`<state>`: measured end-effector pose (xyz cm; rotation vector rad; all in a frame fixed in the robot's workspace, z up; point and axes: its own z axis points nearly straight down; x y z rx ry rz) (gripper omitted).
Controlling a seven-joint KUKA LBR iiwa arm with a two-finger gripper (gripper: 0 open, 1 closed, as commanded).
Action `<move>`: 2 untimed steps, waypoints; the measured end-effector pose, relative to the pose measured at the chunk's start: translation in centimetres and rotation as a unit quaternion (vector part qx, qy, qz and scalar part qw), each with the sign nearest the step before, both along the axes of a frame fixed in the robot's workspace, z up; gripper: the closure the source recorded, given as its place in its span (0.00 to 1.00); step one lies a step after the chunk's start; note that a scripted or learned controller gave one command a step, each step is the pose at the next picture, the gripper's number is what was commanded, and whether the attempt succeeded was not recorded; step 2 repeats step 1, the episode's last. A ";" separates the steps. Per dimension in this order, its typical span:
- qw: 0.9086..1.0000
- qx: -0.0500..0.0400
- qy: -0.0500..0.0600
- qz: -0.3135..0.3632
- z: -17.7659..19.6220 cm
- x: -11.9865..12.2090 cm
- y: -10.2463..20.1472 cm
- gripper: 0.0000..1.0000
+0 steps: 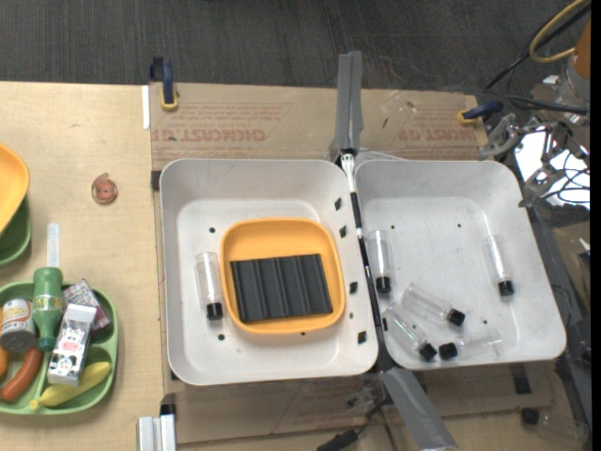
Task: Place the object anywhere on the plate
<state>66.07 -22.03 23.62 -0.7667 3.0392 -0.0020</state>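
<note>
An orange plate [280, 237] lies in the middle of the left bin [178, 346]. On it rests a black ribbed rectangular block [282, 287], flat and covering most of the plate's floor. A clear vial with a black cap [208, 287] lies on the bin floor just left of the plate, cap toward the front. In the right bin [526, 346] lie several more clear black-capped vials: one by the left wall [378, 261], one near the right wall [498, 266], and a cluster at the front [432, 305].
A metal divider [349, 111] runs between the bins at the back. Cables and metal parts [549, 148] crowd the right bin's far right corner. On the wooden table to the left stand a green tray of toy food [99, 369] and a yellow bowl [11, 191].
</note>
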 end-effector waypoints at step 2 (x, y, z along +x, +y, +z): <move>1.000 0.001 0.001 -0.007 2.7 -1.8 0.0 0.00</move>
